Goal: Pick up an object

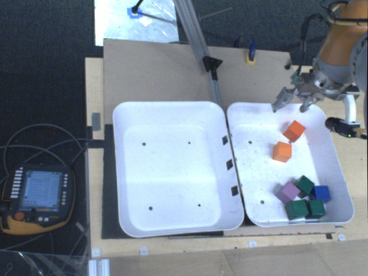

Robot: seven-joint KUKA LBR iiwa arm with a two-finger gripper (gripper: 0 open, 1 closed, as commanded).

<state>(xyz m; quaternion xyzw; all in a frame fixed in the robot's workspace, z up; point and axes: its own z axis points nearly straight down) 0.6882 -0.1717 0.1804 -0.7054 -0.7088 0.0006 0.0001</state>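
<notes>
The tool [294, 101] hangs over the far rim of the right bin [253, 137], its two fingers spread wide apart with nothing between them. Inside that bin, an orange cube [295, 130] lies just below the tool, tilted on its corner, and a second orange cube [282, 152] sits near it, a little closer to the bin's middle. At the bin's near right corner a purple block [288, 192], three green blocks [305, 185] and a blue block [321, 193] cluster together, touching, well apart from the tool.
</notes>
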